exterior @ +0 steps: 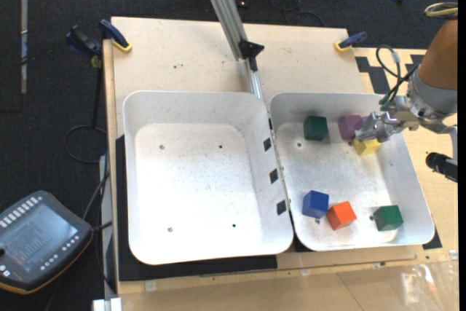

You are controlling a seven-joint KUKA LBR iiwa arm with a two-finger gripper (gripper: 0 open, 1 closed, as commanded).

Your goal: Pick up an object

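Evidently the yellow block was the likeliest target: it lay in the right bin, close to its far right wall, just beside a purple block on its upper left. The gripper was low over that pair, its tip covering part of the yellow block, and whether it was spread, closed, or had hold of anything could not be told from this slanted view (the metal of the tool hid the contact).

To do this step well, the tool probably needed to centre on one block alone, since the yellow and purple ones sat so near each other that a loose descent could have pinched both or knocked one aside. A straight lift, clear of the bin wall just beside it, looked like the safer way out.

Farther off, a dark green block sat near the purple one toward the bin's middle, while a blue block, an orange block and a second green block lay along the near edge, well apart from the work.
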